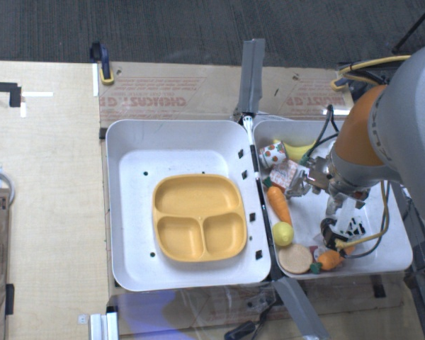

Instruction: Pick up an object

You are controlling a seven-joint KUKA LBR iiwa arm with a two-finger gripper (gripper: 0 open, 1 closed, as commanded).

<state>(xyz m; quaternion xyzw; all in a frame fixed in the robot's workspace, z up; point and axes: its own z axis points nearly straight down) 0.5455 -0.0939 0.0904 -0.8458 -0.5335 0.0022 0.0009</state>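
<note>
The carrot (278, 203), a small toy of seemingly light, stiff, smooth plastic, was seen lying in the right bin (393, 261) just beside the gripper (302, 181), toward the yellow tray (199, 217). How far the jaws stood apart could not be told, and nothing was seen held. Its thicker upper half was judged the safest place to be taken, across the width, since the taper might slip.

I see the divided tray (200, 216) in the left bin (120, 190), while the right bin (393, 261) holds a carrot (278, 202) beside its left wall, a lemon (283, 234) just nearer.
</note>
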